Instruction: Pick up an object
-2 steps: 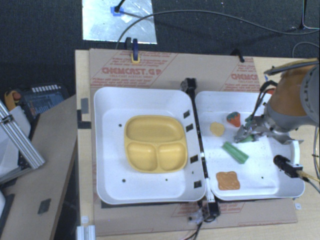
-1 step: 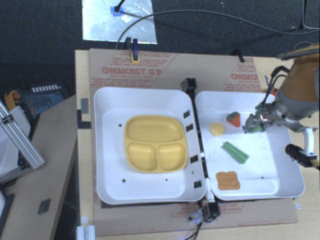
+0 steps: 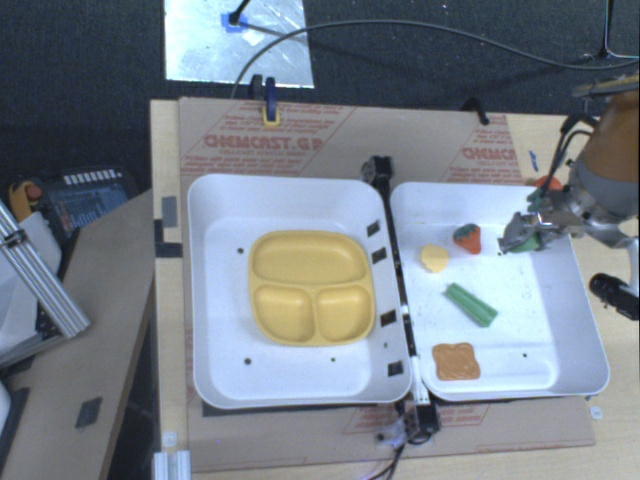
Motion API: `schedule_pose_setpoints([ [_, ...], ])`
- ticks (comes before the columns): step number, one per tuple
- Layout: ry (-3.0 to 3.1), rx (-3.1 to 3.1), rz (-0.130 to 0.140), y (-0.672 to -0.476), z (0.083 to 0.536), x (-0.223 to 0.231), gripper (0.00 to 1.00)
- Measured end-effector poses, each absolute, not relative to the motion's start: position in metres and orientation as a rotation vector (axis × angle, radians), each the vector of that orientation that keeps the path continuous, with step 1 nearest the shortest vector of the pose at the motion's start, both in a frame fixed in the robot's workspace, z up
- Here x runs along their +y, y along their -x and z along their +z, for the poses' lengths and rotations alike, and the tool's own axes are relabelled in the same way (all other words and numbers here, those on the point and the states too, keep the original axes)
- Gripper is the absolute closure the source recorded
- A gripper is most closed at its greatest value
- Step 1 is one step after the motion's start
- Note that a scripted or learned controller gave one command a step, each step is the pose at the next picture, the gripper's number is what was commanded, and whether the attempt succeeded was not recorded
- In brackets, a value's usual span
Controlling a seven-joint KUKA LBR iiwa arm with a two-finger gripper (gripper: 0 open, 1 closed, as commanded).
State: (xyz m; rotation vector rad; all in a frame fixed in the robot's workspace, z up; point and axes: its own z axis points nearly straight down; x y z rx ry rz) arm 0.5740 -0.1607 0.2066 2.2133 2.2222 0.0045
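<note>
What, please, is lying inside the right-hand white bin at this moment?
Right bin: red-orange piece, yellow round piece, green stick, orange-brown piece. The gripper covers some floor.

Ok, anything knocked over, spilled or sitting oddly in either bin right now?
Nothing stands out. The yellow tray lies flat in the left bin. In the right bin, the strawberry, yellow round piece, green piece and orange piece lie apart on the floor. The gripper is over the right bin's back right part.
</note>
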Motion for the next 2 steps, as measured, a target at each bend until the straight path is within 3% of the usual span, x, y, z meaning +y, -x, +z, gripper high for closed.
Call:
schedule_pose_setpoints([
  [1,-2.212,2.223,0.005,-0.575,0.251,-0.161,1.0],
  [2,-2.211,2.23,0.003,-0.588,0.238,-0.107,1.0],
])
